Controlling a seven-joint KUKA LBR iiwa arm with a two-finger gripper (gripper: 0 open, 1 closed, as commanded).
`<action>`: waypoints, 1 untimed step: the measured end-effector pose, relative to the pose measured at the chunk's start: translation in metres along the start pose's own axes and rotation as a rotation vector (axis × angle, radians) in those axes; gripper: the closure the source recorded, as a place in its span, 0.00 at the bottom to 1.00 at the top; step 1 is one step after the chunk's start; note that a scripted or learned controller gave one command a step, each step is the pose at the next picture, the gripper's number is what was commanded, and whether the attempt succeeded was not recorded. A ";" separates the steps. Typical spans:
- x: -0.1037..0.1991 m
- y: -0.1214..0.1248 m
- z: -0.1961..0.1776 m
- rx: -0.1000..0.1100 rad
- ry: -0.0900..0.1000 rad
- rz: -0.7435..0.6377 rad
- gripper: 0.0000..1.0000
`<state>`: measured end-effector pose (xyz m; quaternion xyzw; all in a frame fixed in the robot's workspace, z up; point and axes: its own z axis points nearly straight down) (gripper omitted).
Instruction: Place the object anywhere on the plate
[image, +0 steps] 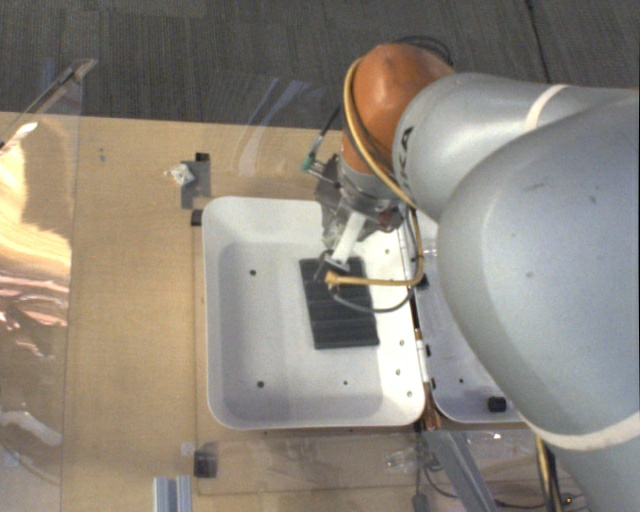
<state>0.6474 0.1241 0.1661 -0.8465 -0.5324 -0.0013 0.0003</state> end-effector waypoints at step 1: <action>0.087 -0.019 0.053 0.001 -0.002 -0.182 1.00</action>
